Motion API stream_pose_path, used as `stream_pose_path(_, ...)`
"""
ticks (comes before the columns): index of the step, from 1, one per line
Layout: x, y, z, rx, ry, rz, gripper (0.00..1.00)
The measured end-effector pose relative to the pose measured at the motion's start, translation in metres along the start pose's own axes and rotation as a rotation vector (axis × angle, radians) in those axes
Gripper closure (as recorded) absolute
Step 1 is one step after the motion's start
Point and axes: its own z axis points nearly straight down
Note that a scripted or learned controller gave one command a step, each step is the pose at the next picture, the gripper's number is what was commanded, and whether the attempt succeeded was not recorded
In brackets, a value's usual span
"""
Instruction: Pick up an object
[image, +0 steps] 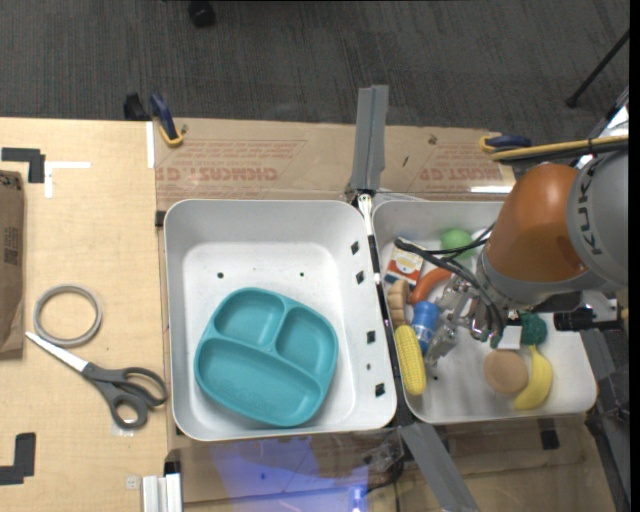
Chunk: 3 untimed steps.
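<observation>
While the arm (545, 225) reaches into the right bin (560, 400), you see its pincer (462, 325) low among the toys; whether it is apart or together, you cannot tell. At its 9 o'clock stands a blue bottle (425, 322), with corn (409, 360) beyond. A teal plate (265, 357) lies in the left bin (200, 240).
</observation>
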Motion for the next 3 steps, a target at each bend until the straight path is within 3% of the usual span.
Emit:
stream_pose_path(1, 0.018, -0.028, 0.001, 0.001, 0.001, 0.188, 0.00)
stream_pose_path(2, -0.041, -0.010, 0.000, 0.001, -0.001, 0.396, 0.00)
stream_pose_path(3, -0.072, 0.027, 0.000, 0.000, -0.002, 0.418, 0.00)
